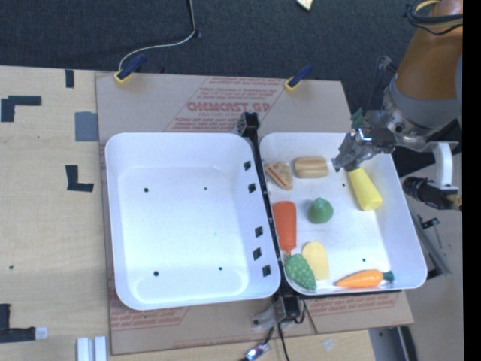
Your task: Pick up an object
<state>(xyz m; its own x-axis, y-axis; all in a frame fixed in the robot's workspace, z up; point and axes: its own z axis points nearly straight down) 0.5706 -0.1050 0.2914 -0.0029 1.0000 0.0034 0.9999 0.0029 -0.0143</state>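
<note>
The gripper is seen low over the far right part of the right bin, its dark fingers pointing down-left; whether they are spread or closed cannot be told at this resolution. Nothing is seen between them.

Contents of the right bin are noted: a yellow block-like piece just beside the gripper on its near side, a tan bread roll to its left, a ridged tan pastry-like piece by the divider, a green rounded piece mid-bin, an orange-red elongated piece along the left wall, a pale yellow piece and a green bumpy piece at the near left, and a toy carrot along the near wall. The left bin holds no objects.

The step is judged to be the approach for a grasp, with the yellow block or the bread roll as the likeliest target. A clean pick would be favoured if the fingers were centred across the short axis of the yellow block, lowered fully before closing, and kept off the right wall. A slanted object may be pushed aside if contact is made off-centre.
</note>
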